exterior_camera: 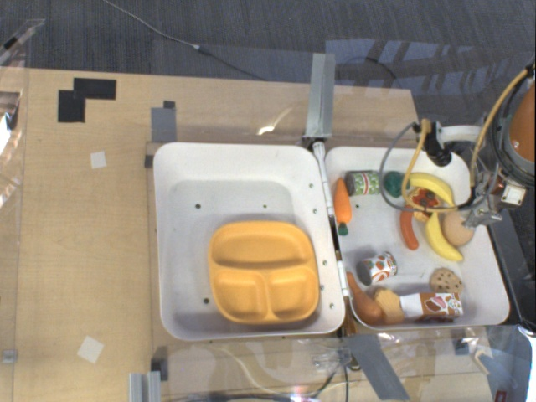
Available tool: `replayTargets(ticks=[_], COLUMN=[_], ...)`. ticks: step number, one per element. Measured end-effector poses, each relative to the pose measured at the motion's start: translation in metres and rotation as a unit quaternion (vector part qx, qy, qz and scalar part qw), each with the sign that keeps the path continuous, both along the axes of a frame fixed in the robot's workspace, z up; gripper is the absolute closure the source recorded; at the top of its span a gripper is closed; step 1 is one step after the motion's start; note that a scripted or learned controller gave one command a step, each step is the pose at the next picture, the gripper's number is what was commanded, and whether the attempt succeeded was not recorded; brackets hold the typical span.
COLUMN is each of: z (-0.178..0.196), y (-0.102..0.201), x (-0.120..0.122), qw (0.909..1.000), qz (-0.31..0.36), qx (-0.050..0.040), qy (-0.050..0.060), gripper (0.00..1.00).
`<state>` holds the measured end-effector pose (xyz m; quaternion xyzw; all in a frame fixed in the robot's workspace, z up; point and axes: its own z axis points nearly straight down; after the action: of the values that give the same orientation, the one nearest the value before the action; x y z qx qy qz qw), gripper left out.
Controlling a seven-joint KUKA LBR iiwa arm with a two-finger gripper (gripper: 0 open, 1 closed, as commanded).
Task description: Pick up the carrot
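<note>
Carrot (342, 202) lies lengthwise against right bin's (494, 296) left wall. Looks light, rigid, smooth; grasp across thick middle. Gripper (488, 210) at bin's right edge, state unclear.

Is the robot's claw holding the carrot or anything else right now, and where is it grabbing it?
Nothing is between its fingers as far as the view shows. The carrot lies by the left wall of the right bin, away from the gripper.
</note>
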<state>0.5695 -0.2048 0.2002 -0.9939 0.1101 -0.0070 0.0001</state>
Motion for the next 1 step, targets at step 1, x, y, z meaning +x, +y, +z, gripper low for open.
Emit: replayTargets(ticks=[1], z=[0.0406], y=[0.0028], x=[0.1014], qw=[0.9999], qz=[0.013], qx=[0.0015], qy=[0.002], gripper=[1.0])
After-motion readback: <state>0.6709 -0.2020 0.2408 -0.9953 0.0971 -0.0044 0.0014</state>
